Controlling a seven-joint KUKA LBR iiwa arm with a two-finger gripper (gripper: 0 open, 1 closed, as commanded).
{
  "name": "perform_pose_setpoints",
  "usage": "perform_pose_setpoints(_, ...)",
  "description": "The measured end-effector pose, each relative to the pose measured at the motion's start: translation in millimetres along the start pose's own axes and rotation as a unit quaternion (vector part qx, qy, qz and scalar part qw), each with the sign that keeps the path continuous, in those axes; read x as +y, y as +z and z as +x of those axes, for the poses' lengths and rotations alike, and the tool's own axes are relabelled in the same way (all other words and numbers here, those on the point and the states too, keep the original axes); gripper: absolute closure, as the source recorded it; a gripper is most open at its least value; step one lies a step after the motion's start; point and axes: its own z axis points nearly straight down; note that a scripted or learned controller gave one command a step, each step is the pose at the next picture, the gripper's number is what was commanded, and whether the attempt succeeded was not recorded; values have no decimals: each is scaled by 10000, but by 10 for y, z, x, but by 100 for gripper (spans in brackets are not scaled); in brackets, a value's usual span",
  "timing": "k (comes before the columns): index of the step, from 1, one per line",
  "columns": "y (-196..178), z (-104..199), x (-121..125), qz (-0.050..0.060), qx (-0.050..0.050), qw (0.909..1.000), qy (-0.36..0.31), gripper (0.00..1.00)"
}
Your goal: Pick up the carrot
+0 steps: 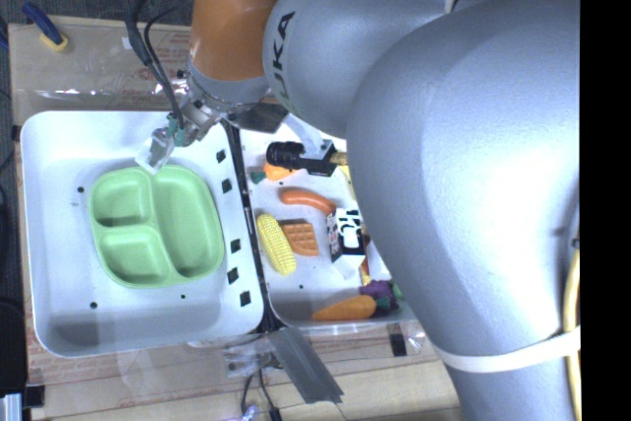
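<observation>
The carrot (345, 309) is an orange tapered piece lying flat near the front edge of the right bin (296, 315), just left of the arm's big grey body. My gripper (160, 150) hangs over the left bin (49, 212), at the upper rim of a green divided plate (156, 224). It is far from the carrot, across the wall between the two bins. I see nothing held at its tip.
The right bin also holds a yellow corn cob (276, 244), a reddish sausage (308, 200), an orange waffle-like square (302, 237), a black-and-white item (347, 230) and a purple piece (378, 290). The arm covers the right bin's far side.
</observation>
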Motion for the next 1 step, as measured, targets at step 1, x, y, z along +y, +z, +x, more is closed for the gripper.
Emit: perform_pose_setpoints(1,-1263,406,685,-39,-31,9985,-539,100)
